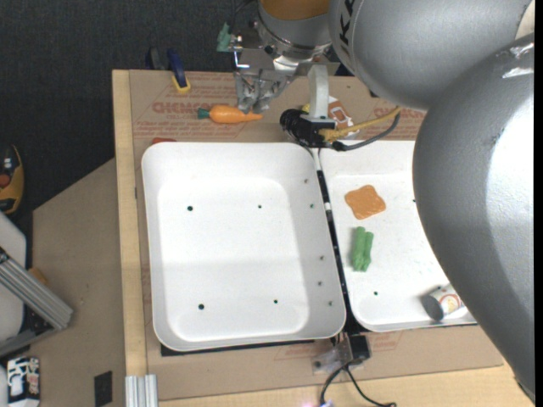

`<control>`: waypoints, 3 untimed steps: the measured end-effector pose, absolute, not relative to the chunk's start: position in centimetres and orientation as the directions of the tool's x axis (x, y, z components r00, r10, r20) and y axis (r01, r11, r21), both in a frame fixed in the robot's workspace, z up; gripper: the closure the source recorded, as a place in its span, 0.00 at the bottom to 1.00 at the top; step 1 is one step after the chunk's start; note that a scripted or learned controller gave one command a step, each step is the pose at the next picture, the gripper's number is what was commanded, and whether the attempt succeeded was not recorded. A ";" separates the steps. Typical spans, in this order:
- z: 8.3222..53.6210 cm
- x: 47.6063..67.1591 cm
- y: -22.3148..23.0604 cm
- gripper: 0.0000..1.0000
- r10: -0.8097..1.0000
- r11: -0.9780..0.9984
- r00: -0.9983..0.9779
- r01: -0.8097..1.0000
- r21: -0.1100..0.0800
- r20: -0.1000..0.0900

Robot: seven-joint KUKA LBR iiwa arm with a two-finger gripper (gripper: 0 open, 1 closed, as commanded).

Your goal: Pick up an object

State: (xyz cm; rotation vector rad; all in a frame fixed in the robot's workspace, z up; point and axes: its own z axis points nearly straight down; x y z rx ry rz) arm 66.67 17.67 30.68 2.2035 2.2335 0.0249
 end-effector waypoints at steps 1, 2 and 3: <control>37.4 65.2 22.9 1.00 1.000 0.008 -0.008 1.000 0.010 0.005; 50.8 62.4 22.5 1.00 1.000 0.003 -0.003 1.000 0.018 0.007; 49.8 62.4 22.5 0.00 1.000 0.001 -0.001 1.000 0.000 -0.001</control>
